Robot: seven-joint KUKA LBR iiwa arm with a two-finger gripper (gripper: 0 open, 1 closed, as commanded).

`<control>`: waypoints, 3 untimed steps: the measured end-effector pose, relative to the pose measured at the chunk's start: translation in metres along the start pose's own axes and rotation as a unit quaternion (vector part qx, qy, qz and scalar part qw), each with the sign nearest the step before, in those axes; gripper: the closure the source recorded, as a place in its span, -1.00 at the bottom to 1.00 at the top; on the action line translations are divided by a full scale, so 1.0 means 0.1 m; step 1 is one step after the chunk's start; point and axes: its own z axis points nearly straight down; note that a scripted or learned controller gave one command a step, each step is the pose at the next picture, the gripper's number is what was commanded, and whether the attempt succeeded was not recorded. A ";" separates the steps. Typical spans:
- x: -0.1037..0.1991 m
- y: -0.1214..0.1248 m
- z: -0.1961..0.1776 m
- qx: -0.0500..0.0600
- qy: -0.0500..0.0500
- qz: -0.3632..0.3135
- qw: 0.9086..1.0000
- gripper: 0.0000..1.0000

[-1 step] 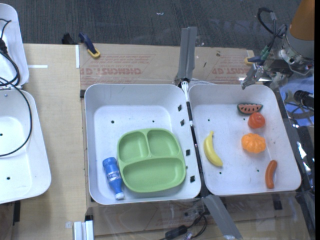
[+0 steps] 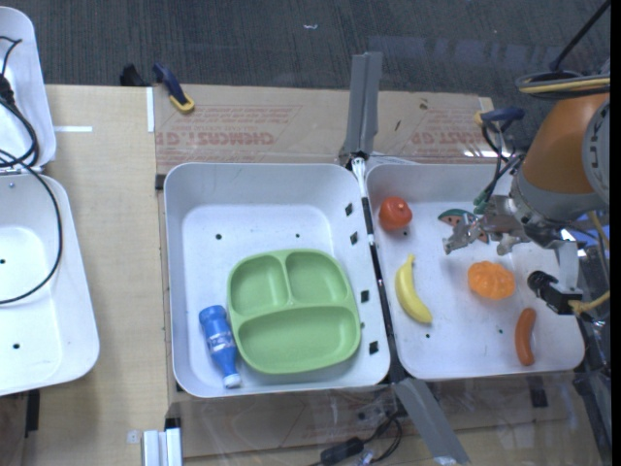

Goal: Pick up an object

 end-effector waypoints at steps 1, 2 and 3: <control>-0.21 -0.66 0.19 -0.001 0.000 -0.041 0.999 -1.00; -0.22 -0.66 0.10 -0.001 0.000 -0.039 0.999 1.00; 0.23 -0.67 -0.84 -0.001 0.000 -0.012 1.000 1.00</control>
